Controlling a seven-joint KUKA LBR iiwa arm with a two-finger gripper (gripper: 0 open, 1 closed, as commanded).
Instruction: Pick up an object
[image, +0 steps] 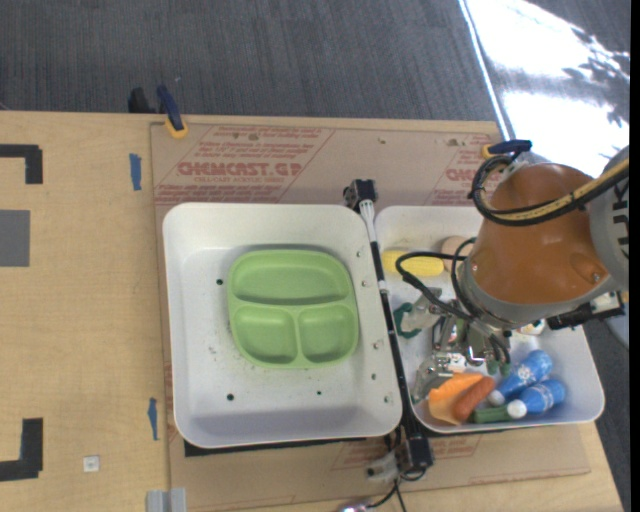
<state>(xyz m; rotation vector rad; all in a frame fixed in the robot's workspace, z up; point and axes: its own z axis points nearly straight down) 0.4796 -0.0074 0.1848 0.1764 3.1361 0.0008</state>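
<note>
- left bin (190, 300): holds a green divided plate (294, 306) near its middle, lying flat, three compartments facing up.
- right bin (590, 385): holds a cluster of small objects toward its near edge.
- orange carrot-shaped object (462, 396): lies near the near edge of the right bin, towards the wall shared with the left bin.
- blue and white objects (528, 384): lie just beside the orange one, toward the right bin's near right corner.
- yellow object (425, 266): sits near the far edge of the right bin, partly hidden by the arm.
- arm (535, 240): its orange band covers much of the right bin's far half.
- gripper (455, 350): low inside the right bin, just above the orange object; whether the jaws are wide, narrow or holding anything cannot be told.
</note>
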